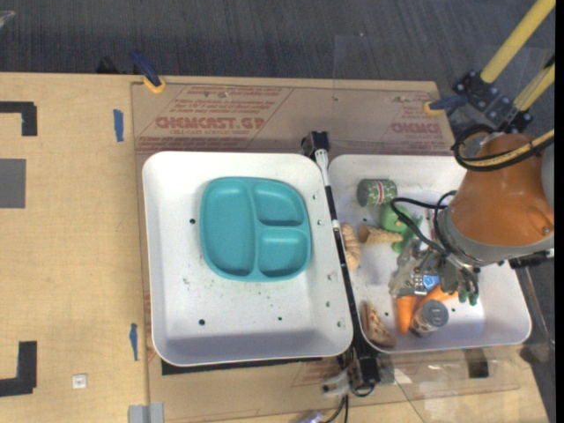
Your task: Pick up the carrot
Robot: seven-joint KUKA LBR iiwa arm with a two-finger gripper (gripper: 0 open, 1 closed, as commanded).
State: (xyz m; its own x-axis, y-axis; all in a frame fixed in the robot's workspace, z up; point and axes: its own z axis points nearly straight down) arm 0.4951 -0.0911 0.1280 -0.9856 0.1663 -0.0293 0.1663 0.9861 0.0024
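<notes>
The gripper (421, 282) hangs low in the right bin (507, 329), directly over the carrot (404, 314); how its jaws stand I cannot tell, as the wrist hides them. The carrot lies on the bin floor beside a grey can (431, 316), so I judge the pick not yet done: grasp and lift remain.
</notes>
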